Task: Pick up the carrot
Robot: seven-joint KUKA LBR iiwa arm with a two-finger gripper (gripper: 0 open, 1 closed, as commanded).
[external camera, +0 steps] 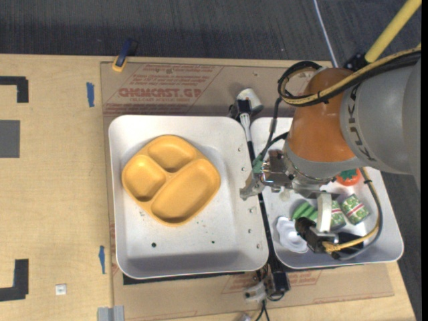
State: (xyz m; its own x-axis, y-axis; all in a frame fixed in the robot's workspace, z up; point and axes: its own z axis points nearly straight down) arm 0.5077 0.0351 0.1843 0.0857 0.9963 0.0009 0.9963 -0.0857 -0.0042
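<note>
L bin [134,246], white & shallow, held a yellow three-compartment plate [171,178], sitting toward the bin's upper-left, few dark specks on the bin floor near it. R bin [391,236] sat just beside it, w/ a jumble in its lower part: green-and-white packets [352,207], a green item [305,210], something white [287,233], too cluttered for me to tell more. Both bins rested on a brown cardboard sheet [164,85] w/ red print, on the wooden bench [47,199]. Blue tape bits [90,93] & black corner marks [16,88] on the bench at L. A blue-and-yellow clip [124,54] lay at the cardboard's top-left corner.
</note>
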